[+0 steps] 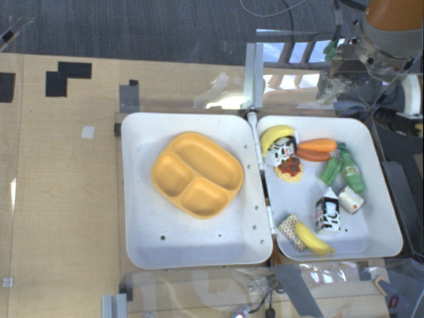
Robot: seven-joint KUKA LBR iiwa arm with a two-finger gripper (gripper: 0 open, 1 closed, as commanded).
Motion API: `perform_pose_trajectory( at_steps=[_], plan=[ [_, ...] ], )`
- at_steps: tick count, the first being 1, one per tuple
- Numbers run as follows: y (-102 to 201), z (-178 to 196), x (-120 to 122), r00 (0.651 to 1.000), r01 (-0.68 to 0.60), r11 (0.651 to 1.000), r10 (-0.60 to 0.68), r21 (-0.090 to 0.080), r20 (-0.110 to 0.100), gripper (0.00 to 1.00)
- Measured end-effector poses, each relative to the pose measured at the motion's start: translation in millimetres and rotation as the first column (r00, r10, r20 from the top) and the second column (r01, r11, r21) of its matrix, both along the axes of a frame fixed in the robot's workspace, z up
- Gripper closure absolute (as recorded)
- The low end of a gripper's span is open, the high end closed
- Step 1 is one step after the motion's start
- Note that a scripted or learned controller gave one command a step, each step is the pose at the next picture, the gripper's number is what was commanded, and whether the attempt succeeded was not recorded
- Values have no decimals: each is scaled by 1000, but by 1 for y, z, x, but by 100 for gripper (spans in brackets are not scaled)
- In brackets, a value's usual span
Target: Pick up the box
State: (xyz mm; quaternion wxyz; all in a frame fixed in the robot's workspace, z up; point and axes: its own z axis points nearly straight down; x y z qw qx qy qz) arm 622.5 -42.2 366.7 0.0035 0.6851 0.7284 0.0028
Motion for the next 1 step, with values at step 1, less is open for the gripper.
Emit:
perform_pose_trajectory(
  at_steps=[1],
  plan=[
    [31,42,44,998,-67,998,67,-1,1,100]
  ],
)
